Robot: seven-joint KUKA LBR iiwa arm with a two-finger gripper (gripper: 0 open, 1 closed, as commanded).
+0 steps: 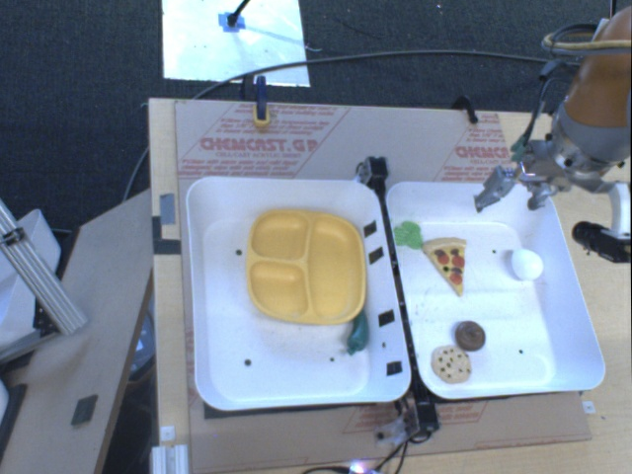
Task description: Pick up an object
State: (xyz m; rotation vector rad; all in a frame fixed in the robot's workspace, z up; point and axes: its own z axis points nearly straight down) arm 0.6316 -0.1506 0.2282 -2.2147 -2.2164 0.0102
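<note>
While the claw (513, 192) hangs open and empty at 12 o'clock of the right bin (573, 363), the round egg (526, 264) could roll from its fingers, I think.

Grey arm (591, 136) with an orange band (600, 92), dark looping cables, and two grey metal fingers (492, 190).

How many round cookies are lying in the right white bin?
2. The dark brown round cookie lies near the front of the right white bin; the pale chocolate-chip cookie lies just in front-left of it. None seems hidden.
</note>
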